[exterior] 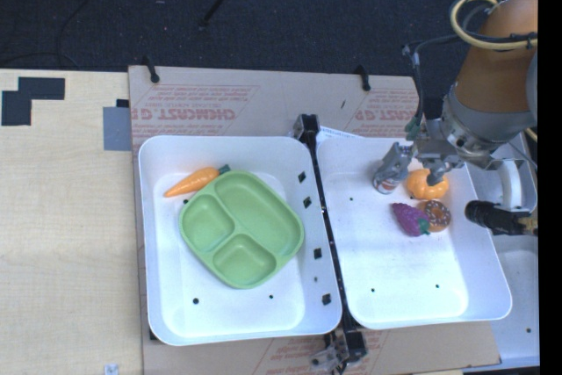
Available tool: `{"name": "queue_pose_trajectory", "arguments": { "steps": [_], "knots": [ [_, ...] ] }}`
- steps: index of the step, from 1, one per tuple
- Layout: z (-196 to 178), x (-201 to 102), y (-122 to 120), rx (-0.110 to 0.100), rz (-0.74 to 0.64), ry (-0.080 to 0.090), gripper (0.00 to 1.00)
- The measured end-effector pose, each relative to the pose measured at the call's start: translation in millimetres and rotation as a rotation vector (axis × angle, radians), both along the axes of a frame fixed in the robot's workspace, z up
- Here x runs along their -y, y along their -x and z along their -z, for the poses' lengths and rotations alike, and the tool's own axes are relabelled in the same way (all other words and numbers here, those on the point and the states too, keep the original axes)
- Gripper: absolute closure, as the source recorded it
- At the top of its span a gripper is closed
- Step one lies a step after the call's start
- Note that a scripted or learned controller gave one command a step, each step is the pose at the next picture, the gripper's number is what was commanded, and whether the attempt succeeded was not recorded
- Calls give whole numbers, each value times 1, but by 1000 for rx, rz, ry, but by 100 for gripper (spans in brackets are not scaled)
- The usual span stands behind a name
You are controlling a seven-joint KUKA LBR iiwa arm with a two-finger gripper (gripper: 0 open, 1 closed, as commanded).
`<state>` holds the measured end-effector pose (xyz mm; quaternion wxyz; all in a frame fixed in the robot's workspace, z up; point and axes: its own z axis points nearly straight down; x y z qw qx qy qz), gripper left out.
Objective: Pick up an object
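Hand (413, 167) spread, touching orange toy (425, 185) (right bin (421, 294)).

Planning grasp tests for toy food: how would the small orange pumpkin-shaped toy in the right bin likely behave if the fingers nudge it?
The orange pumpkin-shaped toy looks rounded, so it probably rolls or skids on the smooth white right bin. It seems small, likely light. The purple toy lies close, so a push might knock it.
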<state>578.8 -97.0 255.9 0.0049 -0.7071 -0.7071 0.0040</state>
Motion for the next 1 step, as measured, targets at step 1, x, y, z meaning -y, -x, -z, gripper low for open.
{"name": "queue_pose_trajectory", "arguments": {
  "steps": [1],
  "knots": [
    [-6, 0, -2, 11, -1, 1, 0]
  ]
}}
